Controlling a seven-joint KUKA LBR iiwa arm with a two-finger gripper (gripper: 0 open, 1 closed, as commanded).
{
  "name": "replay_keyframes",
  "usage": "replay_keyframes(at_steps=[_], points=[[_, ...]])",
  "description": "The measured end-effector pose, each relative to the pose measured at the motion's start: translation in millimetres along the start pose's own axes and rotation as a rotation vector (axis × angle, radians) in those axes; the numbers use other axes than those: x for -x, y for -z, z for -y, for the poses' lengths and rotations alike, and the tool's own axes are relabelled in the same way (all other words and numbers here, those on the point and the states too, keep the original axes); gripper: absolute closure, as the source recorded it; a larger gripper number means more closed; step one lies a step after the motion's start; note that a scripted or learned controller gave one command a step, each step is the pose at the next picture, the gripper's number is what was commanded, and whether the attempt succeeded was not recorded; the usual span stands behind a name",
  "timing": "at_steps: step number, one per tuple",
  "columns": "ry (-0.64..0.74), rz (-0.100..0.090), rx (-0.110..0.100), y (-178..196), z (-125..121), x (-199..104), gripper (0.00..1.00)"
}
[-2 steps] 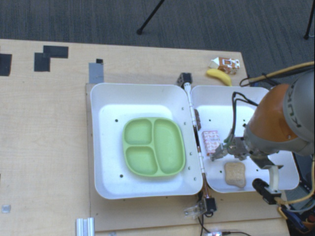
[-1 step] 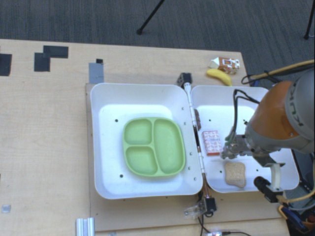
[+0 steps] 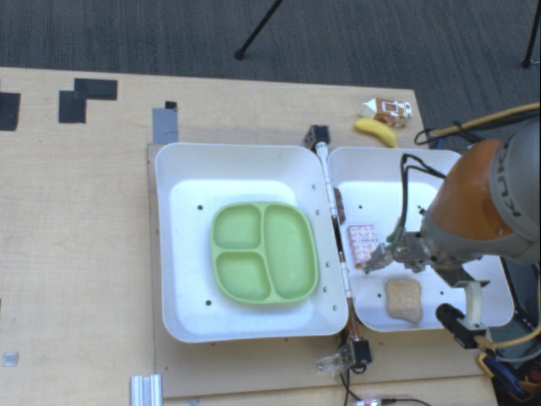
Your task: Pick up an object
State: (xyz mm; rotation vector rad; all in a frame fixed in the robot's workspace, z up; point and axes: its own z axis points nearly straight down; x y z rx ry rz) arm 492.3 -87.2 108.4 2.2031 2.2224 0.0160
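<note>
A tan sponge-like block [image 3: 404, 299] lies at six o'clock in the right bin [image 3: 372, 184]. Just above it hovers the gripper [image 3: 382, 259]; I cannot tell its spread. A pink-printed packet [image 3: 363, 242] sits at nine o'clock. The left bin [image 3: 182, 176] holds a green divided plate [image 3: 264, 253]. Beyond, a banana [image 3: 375, 131].

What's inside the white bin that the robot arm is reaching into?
The right bin holds a small red-and-white packet and a tan sponge-like block. The arm covers the bin's right part.

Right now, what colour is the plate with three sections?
Light green. The plate shows clearly in the camera view, inside the left bin.
</note>
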Motion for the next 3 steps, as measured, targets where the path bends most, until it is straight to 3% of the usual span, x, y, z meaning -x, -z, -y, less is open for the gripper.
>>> replay_keyframes(at_steps=[1, 2, 3], points=[[-0.007, -0.001, -0.009, -21.8, 4.0, -1.6, 0.00], [-0.004, 0.000, -0.003, -10.4, 1.5, -1.9, 1.00], [-0.005, -0.004, -0.009, -20.9, 3.2, 3.4, 1.00]])
